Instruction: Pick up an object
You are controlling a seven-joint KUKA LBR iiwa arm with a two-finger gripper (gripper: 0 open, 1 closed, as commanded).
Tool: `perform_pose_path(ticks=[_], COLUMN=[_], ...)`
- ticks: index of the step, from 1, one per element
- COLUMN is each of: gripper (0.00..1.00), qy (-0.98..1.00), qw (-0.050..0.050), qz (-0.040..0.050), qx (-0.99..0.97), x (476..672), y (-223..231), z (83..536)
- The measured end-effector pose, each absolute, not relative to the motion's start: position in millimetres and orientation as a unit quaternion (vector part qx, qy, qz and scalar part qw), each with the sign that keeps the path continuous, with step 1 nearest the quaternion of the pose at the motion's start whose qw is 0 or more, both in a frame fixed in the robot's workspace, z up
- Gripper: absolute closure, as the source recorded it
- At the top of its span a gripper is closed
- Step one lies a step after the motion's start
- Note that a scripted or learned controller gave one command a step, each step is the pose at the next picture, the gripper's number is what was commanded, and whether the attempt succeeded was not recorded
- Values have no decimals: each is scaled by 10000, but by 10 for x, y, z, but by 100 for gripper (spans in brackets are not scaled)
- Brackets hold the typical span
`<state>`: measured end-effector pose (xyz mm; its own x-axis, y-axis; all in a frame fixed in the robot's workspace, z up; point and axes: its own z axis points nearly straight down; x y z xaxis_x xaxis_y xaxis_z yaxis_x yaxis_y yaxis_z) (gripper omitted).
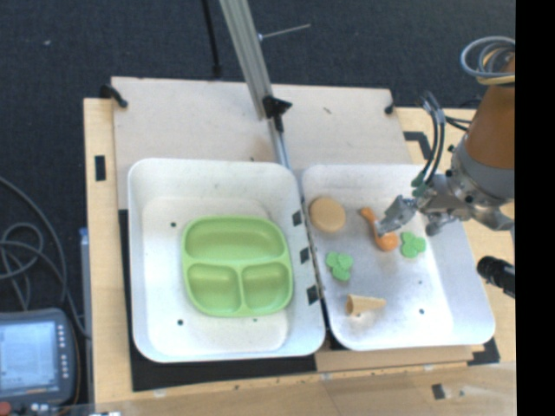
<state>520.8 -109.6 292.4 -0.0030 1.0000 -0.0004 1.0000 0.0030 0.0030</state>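
Your end effector (414,217) hangs low over the right bin (451,315), fingers spread with nothing between them, just beside the orange carrot-shaped toy (379,230) and a knobbly green piece (414,246). You are at the approach step, I judge; next you need to centre on one toy and close. Nearby lie a smooth tan disc (328,214), a second green piece (339,265) and a ridged cone (363,304). Left bin (152,224) holds a glossy green divided tray (237,265).

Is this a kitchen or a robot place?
Probably a robot lab, not a kitchen: a robot arm reaches over two white bins, with toy food such as a carrot, and cables trail across the floor.
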Motion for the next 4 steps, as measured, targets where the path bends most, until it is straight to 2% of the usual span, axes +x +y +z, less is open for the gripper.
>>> perform_pose_path(ticks=[1, 2, 4], gripper=[0, 0, 0], qy=[7072, 7071, 7068], qw=[16, 0, -8], qz=[11, -10, -13], qx=[7070, 7071, 7074], x=[5208, 5221, 5129], y=[-1099, -1078, -1009], z=[2924, 2503, 1451])
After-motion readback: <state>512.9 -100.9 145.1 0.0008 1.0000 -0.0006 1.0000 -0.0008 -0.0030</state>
